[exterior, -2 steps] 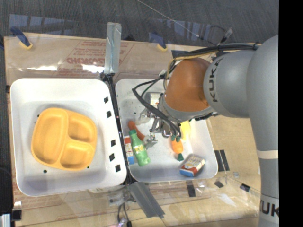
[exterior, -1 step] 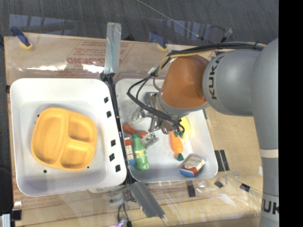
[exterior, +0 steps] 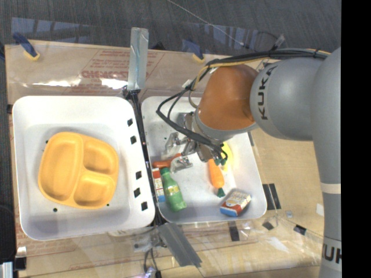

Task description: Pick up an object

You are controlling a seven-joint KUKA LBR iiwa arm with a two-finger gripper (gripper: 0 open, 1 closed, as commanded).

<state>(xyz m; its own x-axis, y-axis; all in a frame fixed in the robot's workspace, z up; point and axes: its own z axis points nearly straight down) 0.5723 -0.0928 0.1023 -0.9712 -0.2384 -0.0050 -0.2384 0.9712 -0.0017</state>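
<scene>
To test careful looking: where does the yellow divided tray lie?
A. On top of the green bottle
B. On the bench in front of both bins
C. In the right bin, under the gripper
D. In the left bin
D: the yellow tray lies flat in the left bin, while the green bottle lies in the right bin with the other small items.

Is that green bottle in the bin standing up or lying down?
Lying down. The green bottle rests on its side on the floor of the right bin, its length running along the bin's left wall.
</scene>
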